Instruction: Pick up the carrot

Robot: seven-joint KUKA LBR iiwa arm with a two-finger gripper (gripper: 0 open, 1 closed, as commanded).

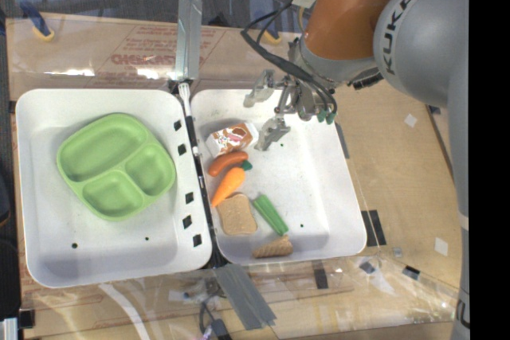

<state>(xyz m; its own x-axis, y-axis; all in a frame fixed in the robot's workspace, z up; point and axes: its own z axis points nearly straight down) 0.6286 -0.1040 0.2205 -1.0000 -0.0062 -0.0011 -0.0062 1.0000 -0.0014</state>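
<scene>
The big grey KUKA arm with its orange band [374, 12] leans in over the right-hand shallow white plastic bin [319, 195], which I'll use as my landmark. It hangs above the bin's far edge, probably because the food is clustered along the bin's left wall and it needs room to come down from above.

Left of that bin, touching it along a shared wall, sits the other shallow white bin [48, 251], carrying a light green three-compartment plastic plate [115, 164]; that looks like a drop-off spot, not part of the grab.

The metal two-finger gripper [267, 111] hovers over the landmark bin's far-left part with its fingers spread apart and nothing between them, so I judge it's ready to descend.

Inside the bin, near its left wall, lies a small white snack packet [229, 138], then a red-orange sausage [227, 163], then the orange toy carrot with a green tip [229, 183] just nearer, lying aslant. Beside the carrot are a tan slice of toast [237, 214], a green bean-like stick [271, 215] and a brown wafer cone [273, 248]. The crowding could make a clean pinch awkward.
</scene>
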